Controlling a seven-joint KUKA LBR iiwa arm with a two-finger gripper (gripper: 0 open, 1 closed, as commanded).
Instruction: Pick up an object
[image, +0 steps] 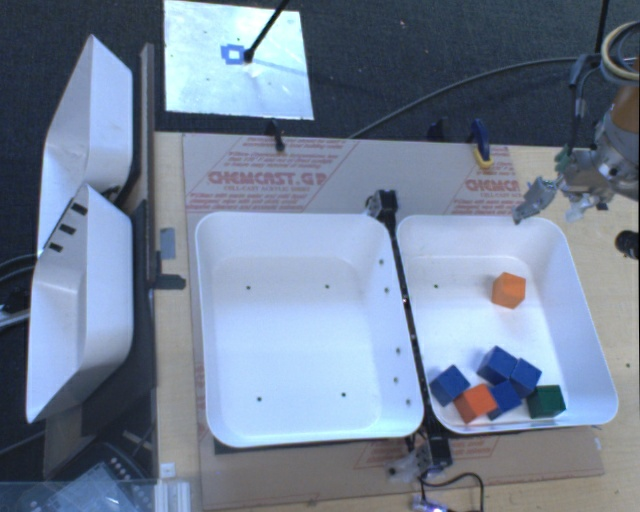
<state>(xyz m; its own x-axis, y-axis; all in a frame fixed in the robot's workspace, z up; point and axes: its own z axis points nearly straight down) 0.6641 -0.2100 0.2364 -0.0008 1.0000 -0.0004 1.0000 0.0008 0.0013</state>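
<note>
We are seeing the gripper (556, 200) hanging over the right bin's (578, 290) top corner, and we cannot tell its jaws. An orange block (509, 290) is sitting alone inside, apart.

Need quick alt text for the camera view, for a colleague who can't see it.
The gripper hangs above the right bin's far edge. That bin holds a lone orange cube and a near-corner cluster of blue, orange and green blocks.
</note>
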